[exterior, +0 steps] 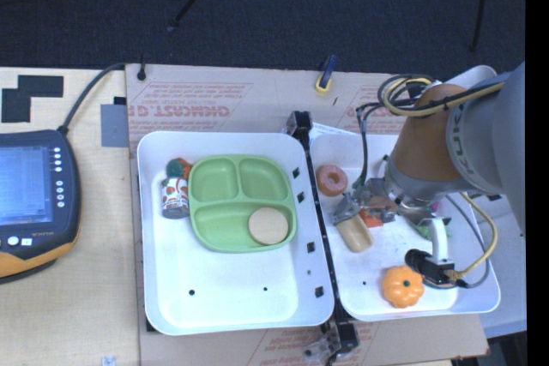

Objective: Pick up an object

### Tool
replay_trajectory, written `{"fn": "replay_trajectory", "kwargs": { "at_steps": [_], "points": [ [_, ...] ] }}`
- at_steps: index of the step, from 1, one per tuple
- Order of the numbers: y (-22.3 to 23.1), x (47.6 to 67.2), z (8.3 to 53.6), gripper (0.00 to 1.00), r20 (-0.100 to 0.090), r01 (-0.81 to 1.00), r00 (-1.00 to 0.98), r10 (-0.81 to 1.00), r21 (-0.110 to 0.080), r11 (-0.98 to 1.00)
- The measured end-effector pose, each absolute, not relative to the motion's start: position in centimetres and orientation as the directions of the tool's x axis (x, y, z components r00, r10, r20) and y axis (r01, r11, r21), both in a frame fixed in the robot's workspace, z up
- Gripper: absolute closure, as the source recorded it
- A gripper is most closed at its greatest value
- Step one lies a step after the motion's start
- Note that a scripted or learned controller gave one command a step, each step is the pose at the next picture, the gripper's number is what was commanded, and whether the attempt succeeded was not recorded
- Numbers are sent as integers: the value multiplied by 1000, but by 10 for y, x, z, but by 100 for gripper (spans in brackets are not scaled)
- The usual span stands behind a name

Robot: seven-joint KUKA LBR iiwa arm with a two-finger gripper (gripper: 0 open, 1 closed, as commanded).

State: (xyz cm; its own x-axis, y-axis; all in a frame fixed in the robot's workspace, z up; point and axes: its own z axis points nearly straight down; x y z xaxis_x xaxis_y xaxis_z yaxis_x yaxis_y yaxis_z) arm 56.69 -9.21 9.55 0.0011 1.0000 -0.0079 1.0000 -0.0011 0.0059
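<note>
Dark blue carpet lies behind the bench [86,111], and on the bench top stand two shallow white bins side by side. From the right side the grey arm [480,137] comes in, its orange band [425,141] bent over the right bin [480,300], with yellow and black cables looping around the wrist. The wrist points down and to the left, so the gripper [358,206] hangs low in the middle part of this bin, close to its left wall. I cannot tell if the gripper is released or clenched, because the wrist and the things around it hide this part. Just beside the gripper lies a pink donut [331,179], and right under it a beige cylinder [353,234] lies tilted. A small orange pumpkin [402,286] sits near the front edge of the same bin, well apart from the gripper. The left bin [223,304] bears a green divided plate [232,184] with a round beige cookie [268,225] in one compartment, and a small can [175,198] stands beside the plate. A grey and orange tablet pendant [34,201] rests on the bench at the far left.
</note>
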Motion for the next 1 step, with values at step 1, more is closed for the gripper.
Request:
{"fn": "replay_trajectory", "kwargs": {
  "at_steps": [1],
  "points": [
    [-93, 570, 95, 0, -5, 1000, 3, 1000, 7, -3]
  ]
}}
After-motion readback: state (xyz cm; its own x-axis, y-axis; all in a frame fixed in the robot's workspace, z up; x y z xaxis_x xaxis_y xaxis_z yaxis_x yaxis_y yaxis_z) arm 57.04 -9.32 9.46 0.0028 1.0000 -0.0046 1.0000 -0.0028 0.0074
